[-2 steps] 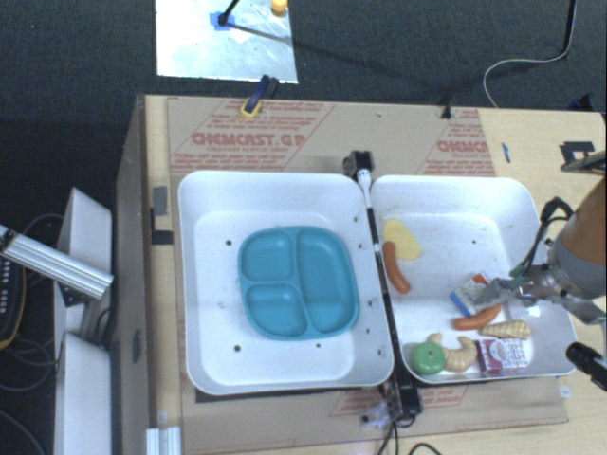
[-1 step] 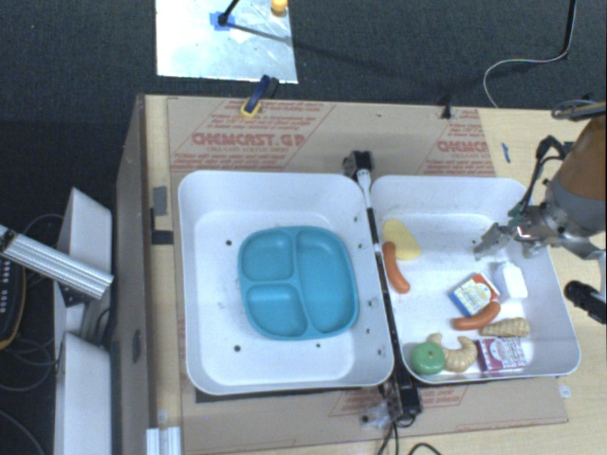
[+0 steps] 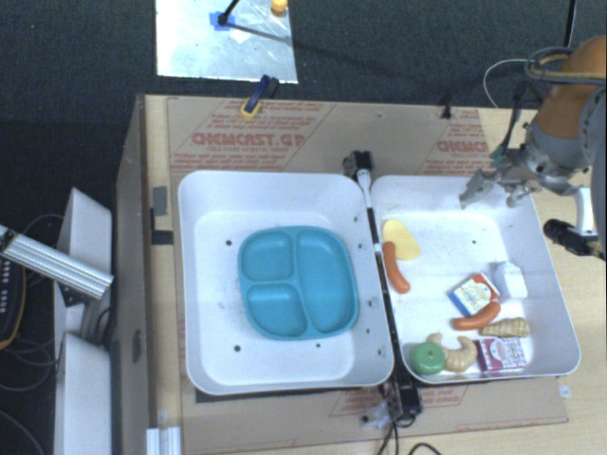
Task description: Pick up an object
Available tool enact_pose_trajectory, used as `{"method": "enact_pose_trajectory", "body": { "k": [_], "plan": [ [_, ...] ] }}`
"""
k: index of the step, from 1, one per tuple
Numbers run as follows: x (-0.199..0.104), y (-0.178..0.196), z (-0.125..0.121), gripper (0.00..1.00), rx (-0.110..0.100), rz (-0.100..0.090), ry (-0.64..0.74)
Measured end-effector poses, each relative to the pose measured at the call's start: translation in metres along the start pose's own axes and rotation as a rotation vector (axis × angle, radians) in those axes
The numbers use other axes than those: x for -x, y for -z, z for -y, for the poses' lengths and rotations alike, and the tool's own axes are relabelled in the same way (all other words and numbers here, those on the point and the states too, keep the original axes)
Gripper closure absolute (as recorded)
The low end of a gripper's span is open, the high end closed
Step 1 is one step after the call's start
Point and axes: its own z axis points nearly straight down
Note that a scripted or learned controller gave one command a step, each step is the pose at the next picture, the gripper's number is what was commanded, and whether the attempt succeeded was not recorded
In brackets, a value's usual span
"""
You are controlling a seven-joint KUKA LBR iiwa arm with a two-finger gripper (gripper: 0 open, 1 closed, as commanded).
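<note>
We look down at a slant on a tabletop point(image 3: 285, 126) covered by a brown sheet printed in red with the word "CHEMCAST", readable once at upper left and partly again at upper right; the smaller print beside it is too blurred for us to read.

Two shallow white bins sit side by side on that sheet. The left bin point(image 3: 204, 254) holds a light blue plate point(image 3: 297, 282) with three compartments, lying flat near the middle. We see nothing in the plate's compartments.

The right bin point(image 3: 541, 282) holds a scatter of toy food. Near its left wall lies a yellow wedge-shaped piece point(image 3: 403, 242), and just beside it, touching or nearly so, a red-orange sausage point(image 3: 395, 267) pointing down the bin. Further right sits a small blue and white carton point(image 3: 472, 295) with a label we cannot read, and just below it a second red-orange sausage point(image 3: 476, 317). A small white block point(image 3: 512, 281) lies at the carton's right. Along the bin's near edge we find a green round piece point(image 3: 428, 356), a tan croissant-shaped piece point(image 3: 460, 353) touching it, a tan ridged piece point(image 3: 505, 328), and a pink and white packet point(image 3: 503, 354) whose print is too small to read.

The gripper point(image 3: 493, 187) hangs over the far right corner of the right bin, well apart from the toys. Its two fingers are spread, with nothing between them. Above it the arm point(image 3: 569, 112) reaches in from the right, orange band showing.
</note>
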Motion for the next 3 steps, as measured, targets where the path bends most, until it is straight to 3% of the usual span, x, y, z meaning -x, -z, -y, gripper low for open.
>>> {"method": "enact_pose_trajectory", "body": {
  "k": [1, 2, 3],
  "plan": [
    [0.001, 0.012, 0.049, 0.00, -0.001, 0.000, -0.002],
    [0.001, -0.025, 0.122, 0.00, 0.002, 0.001, -0.003],
    [0.000, 0.090, 0.020, 0.00, 0.004, 0.001, 0.000]
  ]
}}
